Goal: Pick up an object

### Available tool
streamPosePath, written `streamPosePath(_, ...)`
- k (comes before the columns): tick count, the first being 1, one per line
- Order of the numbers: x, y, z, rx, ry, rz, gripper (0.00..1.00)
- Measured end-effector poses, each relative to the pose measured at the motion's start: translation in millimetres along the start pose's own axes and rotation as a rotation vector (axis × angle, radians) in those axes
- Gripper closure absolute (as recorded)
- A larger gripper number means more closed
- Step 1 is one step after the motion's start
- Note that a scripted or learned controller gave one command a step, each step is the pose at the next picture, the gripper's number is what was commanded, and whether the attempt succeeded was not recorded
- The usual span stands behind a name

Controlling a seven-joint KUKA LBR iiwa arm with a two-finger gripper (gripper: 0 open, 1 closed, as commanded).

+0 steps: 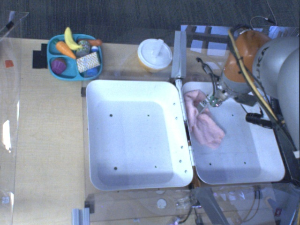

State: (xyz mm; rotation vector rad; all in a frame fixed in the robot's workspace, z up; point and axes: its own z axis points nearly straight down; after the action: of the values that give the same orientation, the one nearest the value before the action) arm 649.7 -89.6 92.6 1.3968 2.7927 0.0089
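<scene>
A crumpled pink cloth [203,122] lies in the right bin [253,168], against its left wall. My gripper [209,102] hangs over the cloth's upper part, near the bin's back left corner. Its tips sit right at the fabric's top edge, and the slant of the view hides whether any cloth is caught between them. The grey arm with its orange band [243,55] reaches in from the upper right.
The left bin [136,135] lies beside the right one, with a raised divider [185,125] between them. A blue tray of toy food [75,56] and a white lidded cup [154,54] stand on the bench behind the bins. Black cables [262,118] trail along the arm.
</scene>
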Motion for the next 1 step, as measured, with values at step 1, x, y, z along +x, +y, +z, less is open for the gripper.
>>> streamPosePath(1, 0.0, 0.0, 0.0, 0.0, 0.0, 0.0, 0.0)
